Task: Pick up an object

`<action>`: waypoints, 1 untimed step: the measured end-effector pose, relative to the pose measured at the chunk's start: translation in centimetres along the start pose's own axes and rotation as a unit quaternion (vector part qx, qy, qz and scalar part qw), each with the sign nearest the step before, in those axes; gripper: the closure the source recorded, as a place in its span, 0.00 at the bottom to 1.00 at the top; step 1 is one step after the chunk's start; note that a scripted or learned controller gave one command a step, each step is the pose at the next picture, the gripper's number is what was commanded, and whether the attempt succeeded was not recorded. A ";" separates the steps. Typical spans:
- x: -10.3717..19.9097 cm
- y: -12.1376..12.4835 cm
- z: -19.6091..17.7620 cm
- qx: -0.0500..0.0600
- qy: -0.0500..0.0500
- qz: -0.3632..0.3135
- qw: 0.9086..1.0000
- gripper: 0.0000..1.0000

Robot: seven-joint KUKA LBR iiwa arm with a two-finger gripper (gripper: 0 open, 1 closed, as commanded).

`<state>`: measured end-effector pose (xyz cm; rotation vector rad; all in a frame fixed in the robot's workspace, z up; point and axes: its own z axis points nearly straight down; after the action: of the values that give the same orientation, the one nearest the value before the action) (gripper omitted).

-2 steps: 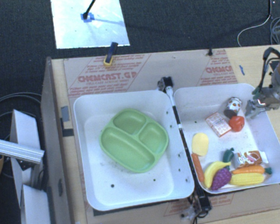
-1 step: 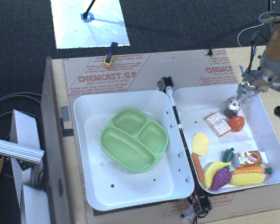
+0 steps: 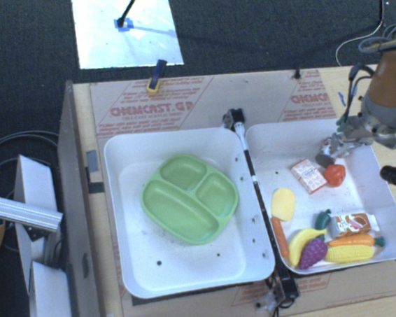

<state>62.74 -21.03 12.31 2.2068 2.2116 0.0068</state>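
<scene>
1. A brown board [image 3: 199, 98] with red printing lies on the bench, and two shallow white bins sit on it side by side.
2. Around the bench the floor is dark. A pale square sheet [image 3: 126, 27] lies on it at the top, and black cables [image 3: 14, 149] curl at the left.
3. The left bin [image 3: 135, 266] holds one big green plate with three sections [image 3: 189, 198]. The plate sits near the middle, with bare white floor all around it, mostly at the front and left.
4. The right bin [image 3: 274, 146] is crowded at the front. A yellow banana [image 3: 299, 241], purple grapes [image 3: 312, 252], a corn cob [image 3: 350, 252] and a small carton [image 3: 351, 224] lie packed close together by the front wall.
5. An orange carrot [image 3: 280, 236] lies along the left wall of that bin, and a pale yellow piece [image 3: 282, 204] sits just above it.
6. A small red and white packet [image 3: 307, 176] lies in the middle, and a red tomato toy [image 3: 335, 174] sits just beside it on the right.
7. The back part of the right bin is bare white floor.
8. The gripper [image 3: 334, 148] reaches in from the right and hangs just above the tomato toy. I cannot tell if it is spread or pressed together, or if it touches the toy.
</scene>
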 end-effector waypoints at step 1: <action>0.3 -0.7 -3.3 0.006 0.004 0.000 1.000 1.00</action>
<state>61.96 -20.66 15.61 2.2165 2.2212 0.0031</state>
